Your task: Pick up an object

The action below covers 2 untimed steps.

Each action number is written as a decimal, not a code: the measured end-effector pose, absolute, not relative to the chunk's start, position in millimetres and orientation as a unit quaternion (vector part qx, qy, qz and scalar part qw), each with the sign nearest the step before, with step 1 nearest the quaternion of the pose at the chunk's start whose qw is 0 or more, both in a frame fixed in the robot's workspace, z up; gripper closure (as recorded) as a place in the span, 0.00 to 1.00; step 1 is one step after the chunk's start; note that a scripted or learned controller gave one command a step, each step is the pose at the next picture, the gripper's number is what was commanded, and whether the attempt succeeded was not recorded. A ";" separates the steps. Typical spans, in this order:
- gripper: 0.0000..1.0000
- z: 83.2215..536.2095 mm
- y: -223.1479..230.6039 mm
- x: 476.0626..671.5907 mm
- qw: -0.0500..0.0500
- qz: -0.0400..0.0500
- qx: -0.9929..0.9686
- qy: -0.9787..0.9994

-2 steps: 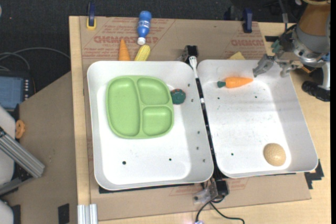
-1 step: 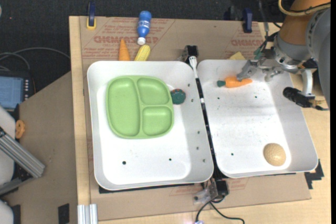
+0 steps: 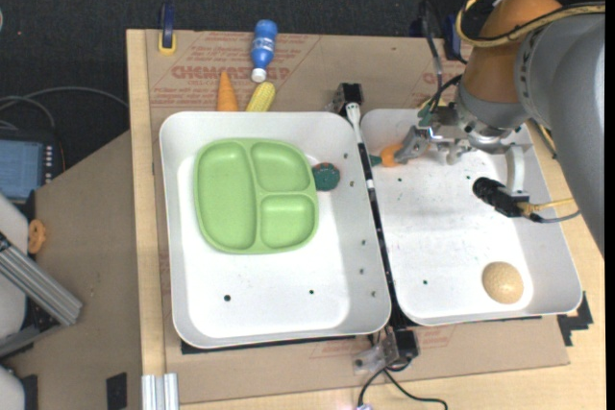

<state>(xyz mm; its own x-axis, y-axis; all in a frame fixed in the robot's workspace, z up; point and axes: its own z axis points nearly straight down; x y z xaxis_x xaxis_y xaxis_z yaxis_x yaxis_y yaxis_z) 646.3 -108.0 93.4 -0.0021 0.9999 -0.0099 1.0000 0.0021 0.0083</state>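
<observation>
My gripper (image 3: 415,143) hangs low over the far left corner of the right bin (image 3: 452,302), reaching in from the right. A small orange object (image 3: 388,155) lies right by its tip, against the bin's left wall; whether it is touched or gripped cannot be made out. A tan round object (image 3: 502,281) rests near the front right corner of the same bin. In the left bin (image 3: 269,302) sits a green divided plate (image 3: 256,195), with a small teal object (image 3: 327,176) just off its right edge.
Behind the left bin, on the cardboard, lie a blue-and-white bottle (image 3: 261,48), an orange carrot (image 3: 226,93) and a yellow corn piece (image 3: 260,96). A black clip (image 3: 350,97) sits where the bins meet at the back.
</observation>
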 end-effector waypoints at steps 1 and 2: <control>0.00 93.3 -111.1 646.4 0.005 0.000 0.708 0.707; 0.00 93.2 -111.1 646.4 0.005 0.000 0.708 0.707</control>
